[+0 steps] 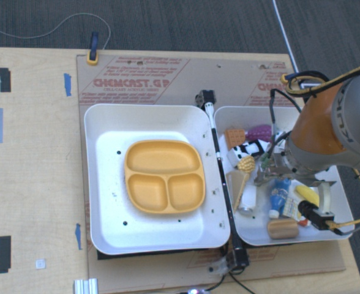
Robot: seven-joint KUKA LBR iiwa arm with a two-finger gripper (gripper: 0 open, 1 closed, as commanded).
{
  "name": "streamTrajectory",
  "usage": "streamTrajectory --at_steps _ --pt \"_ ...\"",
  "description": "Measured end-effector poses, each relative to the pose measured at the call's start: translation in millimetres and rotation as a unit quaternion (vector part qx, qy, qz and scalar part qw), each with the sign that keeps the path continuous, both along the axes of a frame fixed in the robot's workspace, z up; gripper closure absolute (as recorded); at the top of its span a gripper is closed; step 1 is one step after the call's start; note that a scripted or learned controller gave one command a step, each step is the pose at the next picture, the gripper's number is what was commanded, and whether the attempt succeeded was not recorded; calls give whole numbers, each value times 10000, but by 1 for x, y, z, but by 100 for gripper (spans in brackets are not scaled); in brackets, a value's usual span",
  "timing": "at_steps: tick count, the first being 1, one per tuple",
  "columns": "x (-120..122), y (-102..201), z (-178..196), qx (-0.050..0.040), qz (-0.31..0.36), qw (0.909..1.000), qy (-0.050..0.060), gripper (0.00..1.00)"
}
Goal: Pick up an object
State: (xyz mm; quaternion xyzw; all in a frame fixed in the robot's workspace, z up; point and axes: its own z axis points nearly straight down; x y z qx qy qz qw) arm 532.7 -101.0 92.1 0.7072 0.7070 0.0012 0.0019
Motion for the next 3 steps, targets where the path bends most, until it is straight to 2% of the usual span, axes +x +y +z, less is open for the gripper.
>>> streamTrajectory --at_steps 1,2,3 --pt "0 1 -1 6 6 10000 3 0" --pt "-3 1 -2 -7 12 10000 -57 0" --pt "-3 -4 9 -65 -12 9999 -87 100"
